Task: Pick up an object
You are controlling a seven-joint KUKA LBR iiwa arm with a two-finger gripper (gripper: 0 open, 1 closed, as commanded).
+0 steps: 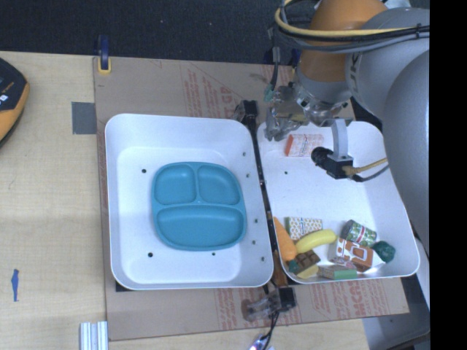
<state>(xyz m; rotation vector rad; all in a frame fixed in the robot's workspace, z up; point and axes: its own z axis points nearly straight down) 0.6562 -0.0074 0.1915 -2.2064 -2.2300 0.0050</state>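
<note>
The gripper (276,126) hovers at the right bin's (398,203) far-left corner; finger state I cannot tell. A small red-and-white packet (300,145) lies just beside it.

Bench (44,195): light wood top, running to the left edge.
Mat (182,75): brown cardboard sheet with red print, flat on the bench, under both bins.
Left bin (124,268): white, shallow, on the mat.
Right bin (398,217): white, shallow, on the mat, just beside the left bin.
Clamp (104,55): blue and yellow, at the mat's far left corner.
Tape (84,117): grey patch on the bench, at the mat's left edge.
Yellow-black item (9,100): at the bench's left edge, cropped.
Blue mark (14,283): small, near left.
</note>
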